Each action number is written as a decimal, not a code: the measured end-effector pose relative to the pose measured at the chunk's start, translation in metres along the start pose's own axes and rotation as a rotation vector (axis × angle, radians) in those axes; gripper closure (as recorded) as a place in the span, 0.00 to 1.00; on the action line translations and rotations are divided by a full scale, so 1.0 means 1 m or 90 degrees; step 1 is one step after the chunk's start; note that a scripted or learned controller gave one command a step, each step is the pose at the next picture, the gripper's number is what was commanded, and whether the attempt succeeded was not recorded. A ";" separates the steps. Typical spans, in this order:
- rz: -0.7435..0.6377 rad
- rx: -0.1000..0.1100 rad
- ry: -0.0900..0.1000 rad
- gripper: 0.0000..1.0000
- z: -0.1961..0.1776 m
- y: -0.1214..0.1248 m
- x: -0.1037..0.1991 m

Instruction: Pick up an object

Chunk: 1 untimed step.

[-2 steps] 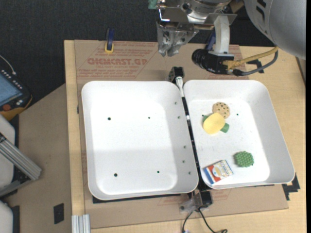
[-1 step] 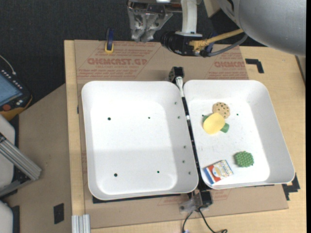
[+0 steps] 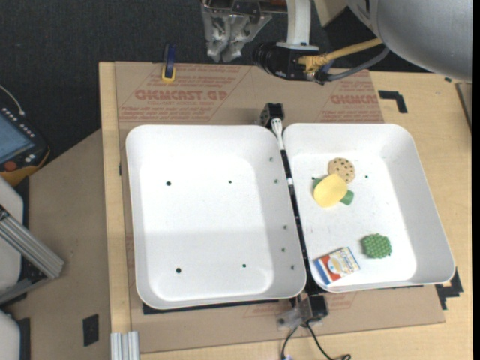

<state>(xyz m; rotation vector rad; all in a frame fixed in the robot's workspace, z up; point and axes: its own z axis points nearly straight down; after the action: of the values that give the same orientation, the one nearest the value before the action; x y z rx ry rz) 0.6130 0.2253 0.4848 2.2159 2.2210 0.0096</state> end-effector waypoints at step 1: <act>-0.001 -0.003 0.000 1.00 -0.011 0.000 0.001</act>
<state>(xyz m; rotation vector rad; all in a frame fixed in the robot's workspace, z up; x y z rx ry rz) 0.6133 0.2259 0.4955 2.2129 2.2206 0.0149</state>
